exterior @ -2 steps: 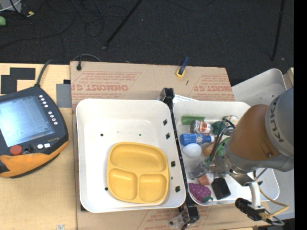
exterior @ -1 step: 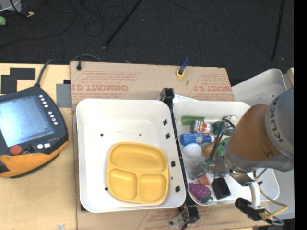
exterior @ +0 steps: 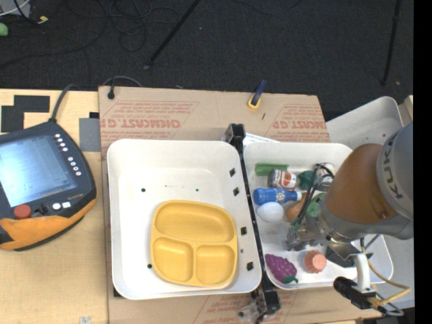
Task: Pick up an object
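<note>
Over the right bin (exterior: 270,155) the arm (exterior: 364,187) bends down, hand state unclear

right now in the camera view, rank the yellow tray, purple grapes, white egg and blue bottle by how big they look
1. yellow tray, far the largest
2. blue bottle
3. purple grapes, close to the bottle, so unsure
4. white egg, smallest
</note>
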Controlling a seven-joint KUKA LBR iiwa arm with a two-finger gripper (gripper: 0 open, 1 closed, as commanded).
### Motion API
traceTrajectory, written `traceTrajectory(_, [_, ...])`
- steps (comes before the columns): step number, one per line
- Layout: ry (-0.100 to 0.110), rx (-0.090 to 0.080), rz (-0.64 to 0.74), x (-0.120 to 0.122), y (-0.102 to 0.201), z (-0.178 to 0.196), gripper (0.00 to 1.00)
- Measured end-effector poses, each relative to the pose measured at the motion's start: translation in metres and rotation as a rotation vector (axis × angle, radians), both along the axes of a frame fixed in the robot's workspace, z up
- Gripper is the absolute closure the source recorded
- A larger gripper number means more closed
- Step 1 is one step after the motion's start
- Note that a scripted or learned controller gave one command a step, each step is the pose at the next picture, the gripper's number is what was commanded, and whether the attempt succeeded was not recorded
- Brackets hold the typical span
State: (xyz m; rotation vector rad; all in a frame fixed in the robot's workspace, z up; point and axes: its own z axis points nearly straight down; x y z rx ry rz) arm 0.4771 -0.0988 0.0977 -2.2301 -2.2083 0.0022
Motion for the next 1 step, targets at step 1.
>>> traceTrajectory(1, [-0.008, 0.002, 0.017, -0.0001, 0.0721, 0.0946, 1.0])
